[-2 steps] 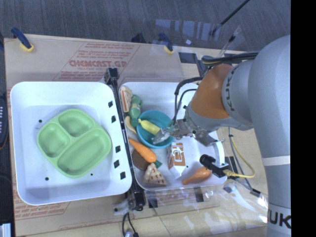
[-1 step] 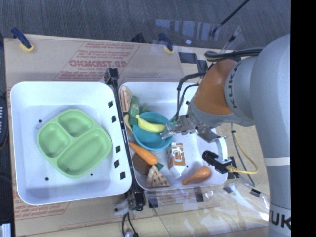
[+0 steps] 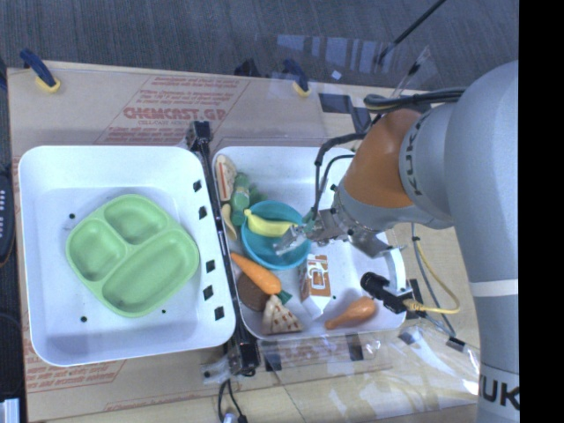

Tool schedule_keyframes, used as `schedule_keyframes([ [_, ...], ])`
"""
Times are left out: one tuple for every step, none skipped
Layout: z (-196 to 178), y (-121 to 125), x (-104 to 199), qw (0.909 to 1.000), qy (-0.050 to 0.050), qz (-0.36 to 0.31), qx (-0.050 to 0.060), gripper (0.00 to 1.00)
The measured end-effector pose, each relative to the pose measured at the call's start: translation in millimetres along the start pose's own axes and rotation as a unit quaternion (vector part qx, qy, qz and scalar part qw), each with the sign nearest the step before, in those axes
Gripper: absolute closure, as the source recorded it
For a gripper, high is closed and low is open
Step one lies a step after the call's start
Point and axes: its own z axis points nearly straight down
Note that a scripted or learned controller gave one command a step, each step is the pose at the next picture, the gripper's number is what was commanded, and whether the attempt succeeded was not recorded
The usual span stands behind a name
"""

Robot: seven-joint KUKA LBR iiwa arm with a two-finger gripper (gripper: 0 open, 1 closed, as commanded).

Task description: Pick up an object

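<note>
Gripper (image 3: 295,234) over one blue bowl (image 3: 264,252), one banana (image 3: 266,224).

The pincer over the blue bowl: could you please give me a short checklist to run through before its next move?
1. Pincer is over the right bin: ok.
2. Pincer tip sits above the blue bowl, beside the banana: ok.
3. Something held between the fingers: cannot tell; the tip is too small and blurred.
4. Room around the target: not ok; the carrot, sandwich wedge and small carton crowd close to the bowl.
5. Left bin ready to take things: ok; it holds a green divided plate, flat.
</note>
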Motion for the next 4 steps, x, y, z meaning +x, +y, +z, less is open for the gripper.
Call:
schedule_keyframes([
  [-13.4,3.8,-0.8,1.0000,-0.002,-0.003,-0.004,1.00],
  [-10.4,1.1,0.0,1.0000,-0.001,-0.004,0.000,0.00],
  [-22.6,4.2,-0.9,1.0000,-0.004,-0.006,-0.004,1.00],
  [-20.7,2.5,-0.3,1.0000,-0.003,-0.007,-0.001,0.00],
])
